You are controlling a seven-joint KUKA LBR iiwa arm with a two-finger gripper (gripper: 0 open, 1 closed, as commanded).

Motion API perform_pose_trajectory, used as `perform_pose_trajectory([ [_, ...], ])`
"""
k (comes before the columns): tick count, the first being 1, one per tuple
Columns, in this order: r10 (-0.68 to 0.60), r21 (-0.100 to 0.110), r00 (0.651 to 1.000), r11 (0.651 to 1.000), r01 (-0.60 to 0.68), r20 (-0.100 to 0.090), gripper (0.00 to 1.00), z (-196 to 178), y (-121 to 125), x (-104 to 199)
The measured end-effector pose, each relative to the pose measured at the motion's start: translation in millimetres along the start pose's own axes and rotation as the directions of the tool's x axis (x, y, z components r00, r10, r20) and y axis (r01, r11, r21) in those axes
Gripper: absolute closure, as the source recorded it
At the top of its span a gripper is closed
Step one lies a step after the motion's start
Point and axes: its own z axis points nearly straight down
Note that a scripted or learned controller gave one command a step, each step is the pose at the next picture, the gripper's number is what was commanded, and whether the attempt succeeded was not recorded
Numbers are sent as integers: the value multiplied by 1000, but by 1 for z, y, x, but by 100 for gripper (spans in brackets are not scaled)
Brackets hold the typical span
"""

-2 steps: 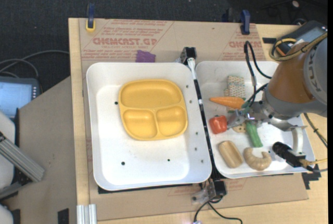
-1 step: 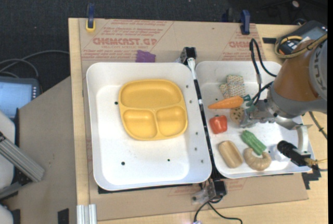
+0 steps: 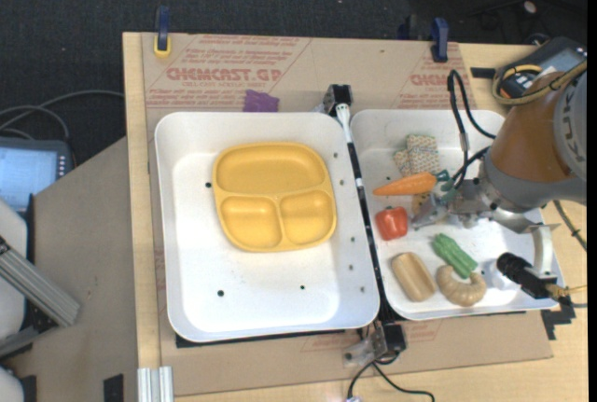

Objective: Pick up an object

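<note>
Orange carrot [image 3: 407, 185] lies in the right bin [image 3: 373, 125] just left of the gripper [image 3: 437, 207], which sits low among the red pepper [image 3: 393, 223], green pod [image 3: 455, 255] and bread rolls [image 3: 412, 276], probably positioned for a pick, though jaw state cannot be determined.

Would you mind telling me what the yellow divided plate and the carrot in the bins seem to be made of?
The yellow divided plate looks like moulded plastic with a smooth, slightly satin finish: uniform colour, rounded compartment ridges, soft highlights. The carrot seems to be a plastic toy, judging by its even orange colour and smooth surface, though at this size rubber or foam cannot be ruled out.
</note>
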Motion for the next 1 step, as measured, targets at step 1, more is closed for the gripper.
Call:
perform_pose_trajectory([
  [1,-5,-2,1000,1000,5,-1,0,10,66,14],
])
